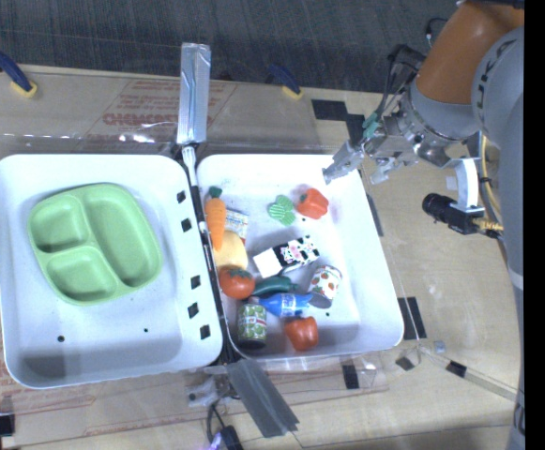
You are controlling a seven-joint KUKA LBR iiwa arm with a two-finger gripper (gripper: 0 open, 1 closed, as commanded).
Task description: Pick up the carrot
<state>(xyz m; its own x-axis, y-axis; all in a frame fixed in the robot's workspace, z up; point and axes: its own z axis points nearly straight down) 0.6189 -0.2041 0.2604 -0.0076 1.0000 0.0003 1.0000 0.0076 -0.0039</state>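
Farthest from the tool (340, 169), in the left bin (9, 251), we see a green divided tray (94, 242); it plays no part in this step. Moving toward the tool, we reach the carrot (216, 221), lying lengthwise against the left wall of the right bin (375, 289), well apart from the tool and lower in the view. A yellow piece (232, 251) touches its near end, and a tomato (235, 282) sits just beyond that. Between the carrot and the tool lie a green leafy toy (281, 210) and a red pepper (312, 202), the pepper nearest the tool. The tool hangs over the bin's upper right corner, holding nothing; we cannot tell whether it is spread or pressed together. To do this well, we judge we should carry the tool across above the pepper, align it across the carrot's narrow width, and descend on the upper half, clear of the yellow piece and the bin wall.
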